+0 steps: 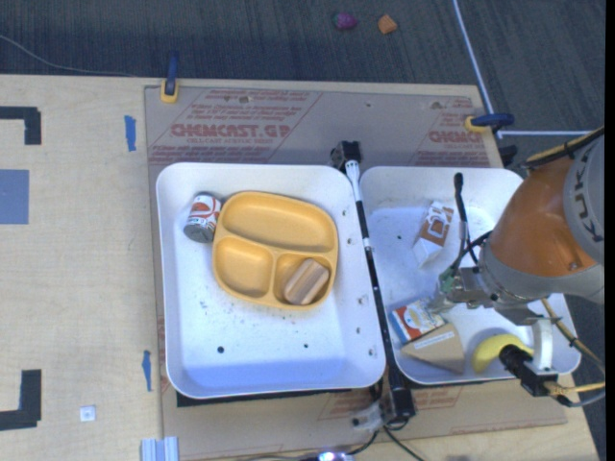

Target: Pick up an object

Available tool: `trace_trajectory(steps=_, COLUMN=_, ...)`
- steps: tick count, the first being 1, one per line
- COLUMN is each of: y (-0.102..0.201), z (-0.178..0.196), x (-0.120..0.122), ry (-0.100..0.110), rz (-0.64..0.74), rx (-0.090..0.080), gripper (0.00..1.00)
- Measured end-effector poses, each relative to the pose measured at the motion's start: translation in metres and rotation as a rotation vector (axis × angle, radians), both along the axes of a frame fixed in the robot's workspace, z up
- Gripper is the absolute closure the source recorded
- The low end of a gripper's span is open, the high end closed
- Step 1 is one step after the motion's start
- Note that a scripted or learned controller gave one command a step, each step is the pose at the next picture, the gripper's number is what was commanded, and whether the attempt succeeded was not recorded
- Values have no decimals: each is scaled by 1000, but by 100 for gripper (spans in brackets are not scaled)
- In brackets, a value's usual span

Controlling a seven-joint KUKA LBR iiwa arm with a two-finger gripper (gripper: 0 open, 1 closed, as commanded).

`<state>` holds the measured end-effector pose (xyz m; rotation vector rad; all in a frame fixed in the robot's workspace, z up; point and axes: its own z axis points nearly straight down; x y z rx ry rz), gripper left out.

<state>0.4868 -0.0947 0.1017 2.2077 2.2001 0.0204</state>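
1. Reaches in from the counter's right edge, orange band and grey wrist hanging over the right bin (384, 192).
2. Points down and leftward, with the pincer (450, 291) low above the middle of that bin.
3. Cannot tell whether released or clenched: wrist and cables cover the tips.
4. Nothing visibly caught there.
5. Close by, toward the bin's front edge: a small red-and-white carton (415, 321), a tan wedge (437, 351), a yellow banana-like piece (492, 351) partly behind a black part.
6. Farther back, a white packet (437, 227), crumpled and hard to read.
7. In the left bin (183, 286): a yellow divided tray (269, 233) holding a brown block (306, 280), a can (202, 216) touching its left corner.
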Motion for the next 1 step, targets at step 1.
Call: trace_trajectory(steps=1, y=0, z=0, x=0, ry=0, rz=0, rx=-1, gripper=0)
